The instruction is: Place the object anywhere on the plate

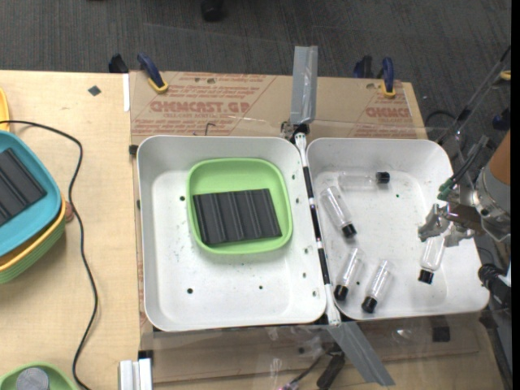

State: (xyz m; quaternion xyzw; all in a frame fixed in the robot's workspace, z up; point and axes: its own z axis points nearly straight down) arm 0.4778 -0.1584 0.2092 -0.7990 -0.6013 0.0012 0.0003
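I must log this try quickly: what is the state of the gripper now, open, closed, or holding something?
Gripper: it cannot be told; it sits over the right bin, just above a clear tube with a black cap.

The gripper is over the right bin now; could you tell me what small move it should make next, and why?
Probably descend onto the vial lying right beneath the gripper; nothing is visibly held yet, and the green plate waits in the left bin.
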